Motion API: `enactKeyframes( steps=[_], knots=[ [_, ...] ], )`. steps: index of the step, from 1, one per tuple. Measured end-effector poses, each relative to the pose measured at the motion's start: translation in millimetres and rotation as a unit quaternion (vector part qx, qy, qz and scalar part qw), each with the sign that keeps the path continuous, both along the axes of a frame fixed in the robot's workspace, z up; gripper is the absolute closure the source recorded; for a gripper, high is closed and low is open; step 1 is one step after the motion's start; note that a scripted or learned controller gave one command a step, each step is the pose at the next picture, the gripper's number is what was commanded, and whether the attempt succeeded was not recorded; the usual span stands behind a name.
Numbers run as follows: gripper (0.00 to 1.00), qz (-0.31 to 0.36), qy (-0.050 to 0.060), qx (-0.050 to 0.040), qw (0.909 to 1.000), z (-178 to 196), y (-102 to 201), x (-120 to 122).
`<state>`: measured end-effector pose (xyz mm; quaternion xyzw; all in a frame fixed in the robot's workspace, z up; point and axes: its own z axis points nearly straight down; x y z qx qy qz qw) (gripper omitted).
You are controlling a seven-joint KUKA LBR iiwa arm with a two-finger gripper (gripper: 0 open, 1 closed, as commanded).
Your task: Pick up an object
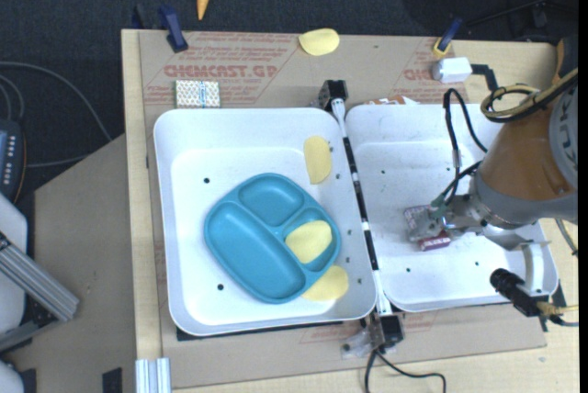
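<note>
My gripper (pixel 425 224) is low in the right bin (pixel 404 152), near its middle, with the grey arm (pixel 528 171) coming in from the right. A small reddish object (pixel 435 243) lies on the bin floor right under and beside the gripper tip; whether it is between the fingers is unclear. In the left bin (pixel 184 152) a blue divided plate (pixel 253 240) holds a yellow piece (pixel 310 240). Another yellow piece (pixel 318 160) lies above the plate, and a third (pixel 327 285) rests against the plate's lower right edge.
On the bench behind the bins lie a yellow piece (pixel 319 41), a small patterned packet (pixel 197 93), blue clamps (pixel 171 28) and a white box (pixel 454 69) with a black cable (pixel 455 129) trailing over the right bin. A black divider clip (pixel 333 94) sits between the bins.
</note>
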<state>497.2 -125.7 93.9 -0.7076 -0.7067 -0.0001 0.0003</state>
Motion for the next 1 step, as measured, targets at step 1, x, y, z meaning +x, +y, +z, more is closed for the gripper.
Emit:
enactKeyframes(
  steps=[1],
  knots=[
    [1.0, 0.002, -0.001, 0.0002, 1.0, 90.8, 85.7, 5.2]
  ],
)
